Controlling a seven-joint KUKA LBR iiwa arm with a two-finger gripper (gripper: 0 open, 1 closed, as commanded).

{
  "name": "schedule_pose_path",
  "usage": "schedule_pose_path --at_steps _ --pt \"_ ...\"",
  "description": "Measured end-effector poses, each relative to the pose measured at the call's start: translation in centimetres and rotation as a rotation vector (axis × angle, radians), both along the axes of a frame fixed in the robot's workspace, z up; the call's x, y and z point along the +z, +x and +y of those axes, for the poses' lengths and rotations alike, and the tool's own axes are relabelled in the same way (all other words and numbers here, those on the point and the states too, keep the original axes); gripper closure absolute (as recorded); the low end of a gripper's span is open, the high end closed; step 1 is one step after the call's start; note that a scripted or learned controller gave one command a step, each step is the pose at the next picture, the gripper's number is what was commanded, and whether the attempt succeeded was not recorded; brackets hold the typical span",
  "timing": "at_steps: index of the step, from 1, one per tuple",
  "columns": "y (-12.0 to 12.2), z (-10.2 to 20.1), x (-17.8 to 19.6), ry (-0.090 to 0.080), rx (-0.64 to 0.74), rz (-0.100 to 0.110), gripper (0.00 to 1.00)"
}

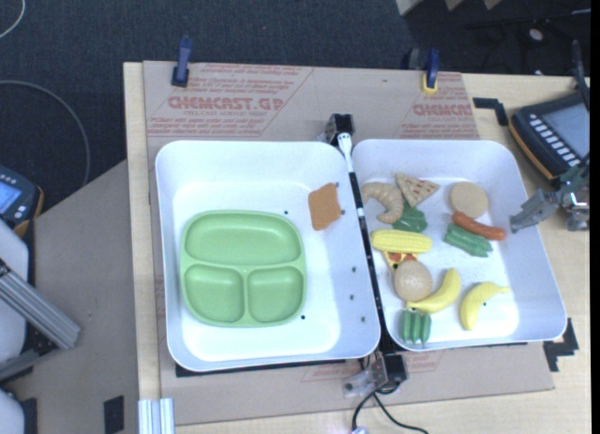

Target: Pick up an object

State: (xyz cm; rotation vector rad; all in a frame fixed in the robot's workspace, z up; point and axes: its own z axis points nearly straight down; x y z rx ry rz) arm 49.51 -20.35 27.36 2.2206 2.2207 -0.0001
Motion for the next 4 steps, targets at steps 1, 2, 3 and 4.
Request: schedule_pose_path --at_steps 1,2,3,4 --pt "-0.8 3.2 -11.9 0.006 0.002 0.01 0.0" --pt "-1.7 7.0 -19.3 0.004 0.001 0.006 0.0" --pt "-1.6 6.8 -17.9 0.0 -0.001 -0.002 1.0" --pt "-1.4 12.8 -4.3 0.0 0.007 -0.011 1.0"
